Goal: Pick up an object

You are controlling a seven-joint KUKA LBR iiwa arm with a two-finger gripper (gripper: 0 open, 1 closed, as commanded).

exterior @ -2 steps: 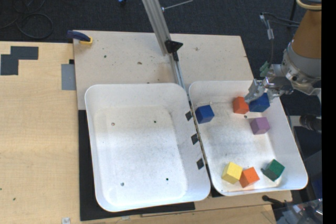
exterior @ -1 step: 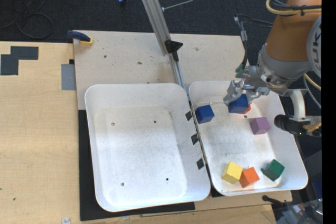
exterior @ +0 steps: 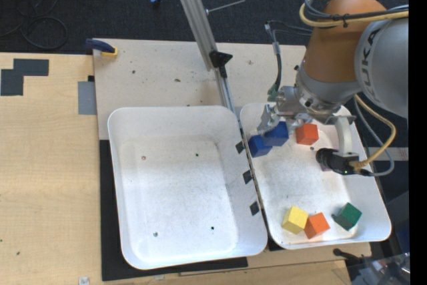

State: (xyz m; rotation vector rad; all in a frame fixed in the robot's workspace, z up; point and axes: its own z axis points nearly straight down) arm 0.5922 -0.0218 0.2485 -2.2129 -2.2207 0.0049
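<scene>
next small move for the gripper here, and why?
Probably a short straight lift. The gripper sits at the far left corner of the right bin, right over the blue block, which looks tilted, one end off the floor. Whether the fingers have it is hidden, so a small rise would show that. The orange block lies just beside, so avoid sideways motion.

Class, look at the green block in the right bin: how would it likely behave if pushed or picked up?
The green block looks flat-faced, so it should slide, not roll. It seems rigid and probably light. Sitting by the bin's rim, it may jam there if pushed.
</scene>
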